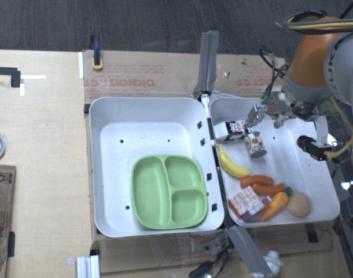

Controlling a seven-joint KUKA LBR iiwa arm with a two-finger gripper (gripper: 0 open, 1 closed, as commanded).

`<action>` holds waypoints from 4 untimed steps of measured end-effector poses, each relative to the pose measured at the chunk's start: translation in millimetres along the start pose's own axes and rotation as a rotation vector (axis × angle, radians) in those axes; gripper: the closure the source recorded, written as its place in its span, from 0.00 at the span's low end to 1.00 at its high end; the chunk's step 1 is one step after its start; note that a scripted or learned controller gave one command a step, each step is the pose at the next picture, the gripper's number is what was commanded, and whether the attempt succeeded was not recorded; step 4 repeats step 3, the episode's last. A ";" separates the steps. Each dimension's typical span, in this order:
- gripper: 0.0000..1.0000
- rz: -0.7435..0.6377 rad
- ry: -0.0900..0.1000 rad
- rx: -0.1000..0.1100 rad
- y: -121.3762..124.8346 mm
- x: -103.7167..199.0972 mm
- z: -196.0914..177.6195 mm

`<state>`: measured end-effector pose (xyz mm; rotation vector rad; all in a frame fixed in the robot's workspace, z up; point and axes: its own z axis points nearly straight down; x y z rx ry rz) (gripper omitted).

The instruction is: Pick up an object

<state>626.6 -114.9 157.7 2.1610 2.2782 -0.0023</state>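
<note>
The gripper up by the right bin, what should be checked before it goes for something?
1. Targets present: ok. The right bin holds a banana, can, sausage, carrot and more.
2. Gripper over that bin: ok, above its far end.
3. Nearest item: ok, the can lies just below the gripper.
4. Fingers open: cannot tell.
5. Crowding: not ok. Carrot, sausage and a red packet lie touching at the near end.
6. Drop spot: ok. The left bin has a green tray.

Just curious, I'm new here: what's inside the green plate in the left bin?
The green plate shows three bare compartments with nothing in them. The bin floor beneath it is covered.
</note>
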 end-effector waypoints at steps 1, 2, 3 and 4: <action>0.00 -0.183 0.002 0.001 -29.9 19.4 66.3; 1.00 -0.179 0.002 0.001 -29.8 18.1 57.1; 1.00 -0.146 0.001 0.001 -15.5 64.7 -33.6; 1.00 -0.146 0.001 0.001 -15.5 64.7 -33.6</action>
